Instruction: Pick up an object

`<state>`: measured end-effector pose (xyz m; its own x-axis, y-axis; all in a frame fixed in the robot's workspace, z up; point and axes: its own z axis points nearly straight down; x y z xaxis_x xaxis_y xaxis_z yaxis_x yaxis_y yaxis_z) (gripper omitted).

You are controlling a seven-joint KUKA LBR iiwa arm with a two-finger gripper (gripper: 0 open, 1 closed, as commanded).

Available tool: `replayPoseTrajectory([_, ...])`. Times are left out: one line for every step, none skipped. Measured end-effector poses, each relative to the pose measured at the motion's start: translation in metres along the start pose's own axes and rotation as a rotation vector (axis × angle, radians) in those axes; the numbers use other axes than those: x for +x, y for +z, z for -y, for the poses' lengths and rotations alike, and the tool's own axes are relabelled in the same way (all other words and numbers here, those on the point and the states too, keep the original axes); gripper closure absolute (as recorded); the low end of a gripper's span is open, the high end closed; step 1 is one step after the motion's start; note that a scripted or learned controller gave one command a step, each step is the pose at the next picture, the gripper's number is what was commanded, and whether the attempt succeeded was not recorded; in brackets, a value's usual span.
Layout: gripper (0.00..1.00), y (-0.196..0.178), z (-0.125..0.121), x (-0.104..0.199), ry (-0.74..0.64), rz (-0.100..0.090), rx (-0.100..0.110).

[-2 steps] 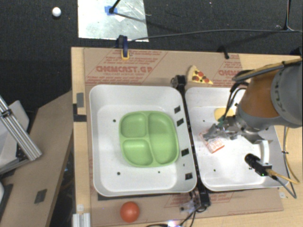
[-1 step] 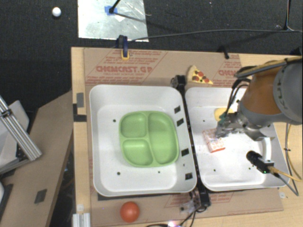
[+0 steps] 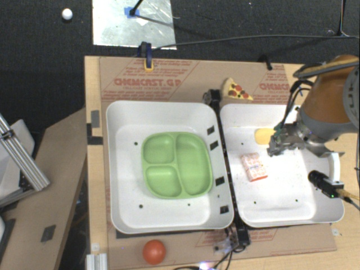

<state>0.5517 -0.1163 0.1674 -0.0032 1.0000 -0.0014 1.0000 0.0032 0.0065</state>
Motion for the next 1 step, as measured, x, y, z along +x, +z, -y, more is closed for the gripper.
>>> replayPoseTrajectory([1.0,-0.0542,-0.0023,-0.0004,-0.001,0.0,-0.001])
